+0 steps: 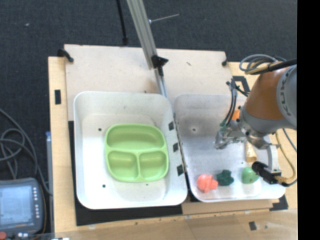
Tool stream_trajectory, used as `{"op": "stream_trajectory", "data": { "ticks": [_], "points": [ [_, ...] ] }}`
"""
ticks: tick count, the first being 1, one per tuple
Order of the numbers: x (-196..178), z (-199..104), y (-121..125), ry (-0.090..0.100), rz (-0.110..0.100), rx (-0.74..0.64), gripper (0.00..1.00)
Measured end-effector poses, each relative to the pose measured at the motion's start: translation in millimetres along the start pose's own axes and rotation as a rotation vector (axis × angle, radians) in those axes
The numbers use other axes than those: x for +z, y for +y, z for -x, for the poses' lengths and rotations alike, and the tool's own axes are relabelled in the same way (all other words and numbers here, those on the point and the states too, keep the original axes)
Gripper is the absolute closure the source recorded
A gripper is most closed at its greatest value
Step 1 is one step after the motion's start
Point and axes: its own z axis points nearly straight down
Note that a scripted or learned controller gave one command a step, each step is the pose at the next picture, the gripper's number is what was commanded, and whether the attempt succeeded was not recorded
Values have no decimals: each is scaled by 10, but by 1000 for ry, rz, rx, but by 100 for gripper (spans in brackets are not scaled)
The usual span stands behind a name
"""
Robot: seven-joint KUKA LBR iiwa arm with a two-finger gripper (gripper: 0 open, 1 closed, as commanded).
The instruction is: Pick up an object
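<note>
Dark carpet surrounds the bench (100, 69); its left bin (90, 114) holds a green tray (136, 152), and the right bin (200, 119) has three small toys along its near edge: pink (206, 182), dark green (225, 177), light green (248, 175). They look light, lumpy and perhaps rubbery, best pinched across the middle. The gripper (223, 140) hangs above the bin floor, well short of them; whether its jaws are wide or narrow, I cannot tell.

Bright, even overhead light on my tabletop (125, 69), white bins (90, 134) slightly washed out, soft faint shadows, overall mild blur, dark surrounding floor (60, 14).
</note>
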Motion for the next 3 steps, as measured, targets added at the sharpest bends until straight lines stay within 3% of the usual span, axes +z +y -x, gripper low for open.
{"op": "stream_trajectory", "data": {
  "ticks": [3],
  "points": [
    [-1236,110,73,-1,1,-11,100]
  ]
}}
